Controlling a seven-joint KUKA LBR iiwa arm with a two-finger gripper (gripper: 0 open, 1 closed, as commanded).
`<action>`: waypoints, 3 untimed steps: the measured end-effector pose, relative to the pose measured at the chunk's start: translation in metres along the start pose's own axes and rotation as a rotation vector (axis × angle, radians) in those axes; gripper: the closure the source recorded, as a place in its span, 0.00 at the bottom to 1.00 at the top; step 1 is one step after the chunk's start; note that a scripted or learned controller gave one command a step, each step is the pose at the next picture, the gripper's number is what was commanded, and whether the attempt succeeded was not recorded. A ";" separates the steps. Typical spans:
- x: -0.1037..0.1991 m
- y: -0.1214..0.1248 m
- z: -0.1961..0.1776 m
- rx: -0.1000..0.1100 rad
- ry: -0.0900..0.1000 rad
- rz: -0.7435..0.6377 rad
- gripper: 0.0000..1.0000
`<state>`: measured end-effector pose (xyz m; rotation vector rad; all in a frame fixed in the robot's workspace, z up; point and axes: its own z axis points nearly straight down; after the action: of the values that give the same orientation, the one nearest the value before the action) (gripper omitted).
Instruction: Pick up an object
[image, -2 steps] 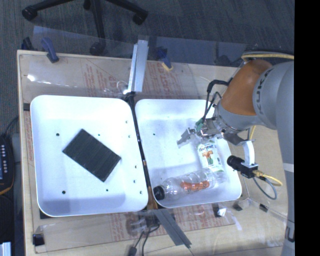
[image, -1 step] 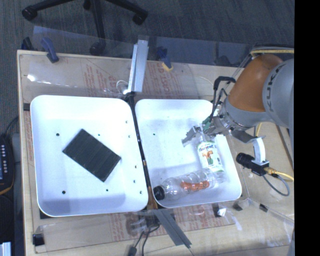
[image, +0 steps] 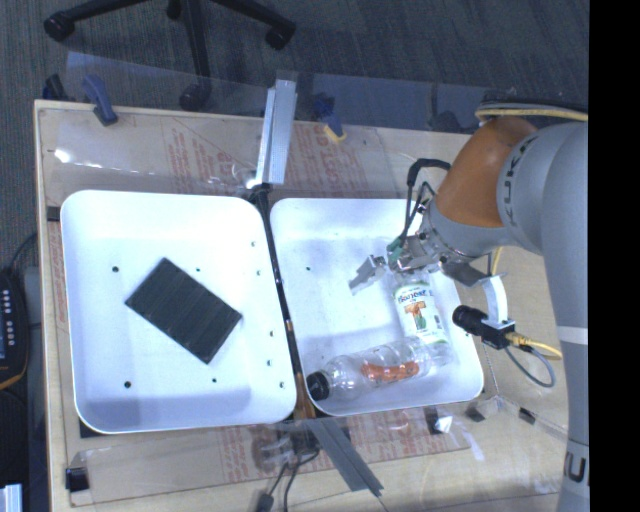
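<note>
My gripper (image: 378, 272) hangs low over the right bin (image: 320, 240), in its upper right part, with its grey fingers spread and nothing between them. Just below and to the right of it lies a small white bottle (image: 420, 312) with a green and orange label. A clear plastic bottle (image: 375, 367) with a black cap lies on its side along the bin's front wall. In the left bin (image: 90, 230) a dark grey flat rectangular pad (image: 183, 309) rests at a slant near the middle.
A metal divider bar (image: 275, 130) stands at the back between the bins. The arm's orange band (image: 480, 180) and grey body fill the right side, with a black and yellow cable (image: 500, 335) beside the right bin.
</note>
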<state>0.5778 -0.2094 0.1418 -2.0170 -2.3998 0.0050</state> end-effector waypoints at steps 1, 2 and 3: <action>0.002 -0.009 -0.027 -0.004 -0.003 -0.084 0.00; 0.001 -0.009 -0.027 -0.004 -0.003 -0.084 0.00; 0.000 0.005 0.006 -0.001 0.000 -0.119 0.00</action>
<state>0.5824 -0.2085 0.1361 -1.8711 -2.5157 0.0031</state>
